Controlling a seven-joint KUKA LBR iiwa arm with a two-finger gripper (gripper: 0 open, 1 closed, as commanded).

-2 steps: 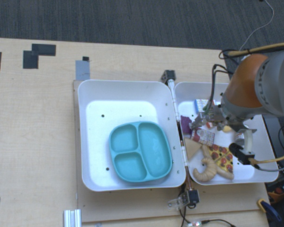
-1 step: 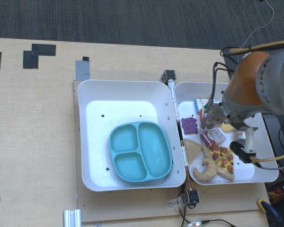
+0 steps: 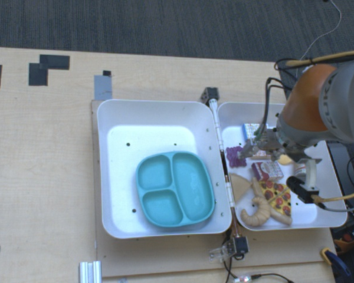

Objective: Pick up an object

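The gripper [image 3: 264,148] is low in the right bin [image 3: 327,220], above the purple toy [image 3: 235,155]; its state cannot be told.

Smooth plastic on pale wood

Glossy white plastic bins [image 3: 106,158], a matt turquoise plastic divided plate [image 3: 192,184], and a light wood-look bench [image 3: 41,175].
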